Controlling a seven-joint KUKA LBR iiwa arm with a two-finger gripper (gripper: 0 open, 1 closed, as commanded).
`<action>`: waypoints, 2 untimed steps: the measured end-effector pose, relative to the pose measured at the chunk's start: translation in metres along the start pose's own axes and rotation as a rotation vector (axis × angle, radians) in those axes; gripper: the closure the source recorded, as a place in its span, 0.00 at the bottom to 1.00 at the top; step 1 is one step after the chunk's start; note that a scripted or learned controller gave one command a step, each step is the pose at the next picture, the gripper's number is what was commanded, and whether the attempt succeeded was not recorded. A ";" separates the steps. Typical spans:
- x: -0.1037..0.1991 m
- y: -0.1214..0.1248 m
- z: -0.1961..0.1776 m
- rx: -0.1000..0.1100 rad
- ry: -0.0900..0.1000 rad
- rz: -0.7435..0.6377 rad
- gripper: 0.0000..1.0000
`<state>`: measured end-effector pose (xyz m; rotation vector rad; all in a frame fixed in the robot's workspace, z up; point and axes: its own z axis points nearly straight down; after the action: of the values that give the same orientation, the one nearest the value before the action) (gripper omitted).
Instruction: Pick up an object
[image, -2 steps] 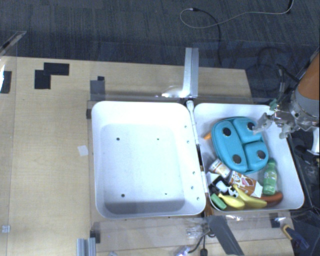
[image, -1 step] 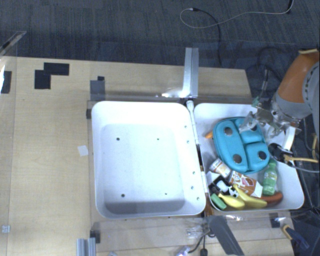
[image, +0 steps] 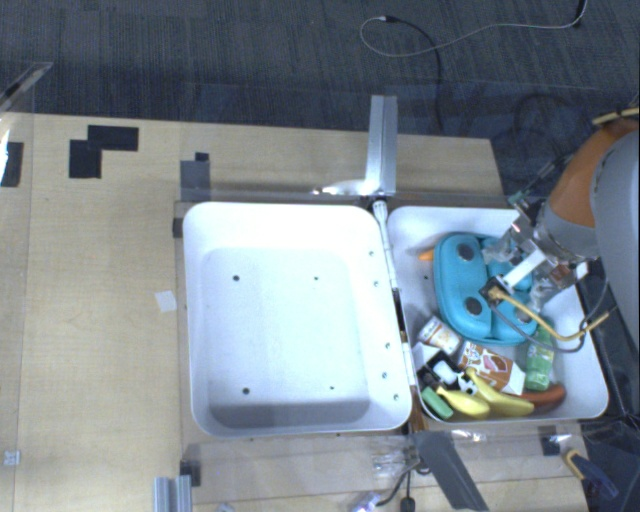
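Reaching in from our right, we see the gripper (image: 503, 290) over the large teal plastic toy (image: 466, 285) in the right white bin (image: 590, 395), yellow banana (image: 482, 402) nearby, grip state unclear to us.

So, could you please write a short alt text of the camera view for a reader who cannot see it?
A grey robot arm reaches in from the right, its gripper low over a large teal plastic object in the right white bin. Below it lie a yellow banana and small packages. The left white bin sits beside it.
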<state>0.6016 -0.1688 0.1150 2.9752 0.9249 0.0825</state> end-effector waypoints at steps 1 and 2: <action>-0.070 -0.032 -0.012 0.028 -0.032 0.323 0.00; -0.009 0.019 -0.013 0.024 -0.043 0.387 0.00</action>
<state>0.6042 -0.1896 0.1283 3.1194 0.3382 0.0135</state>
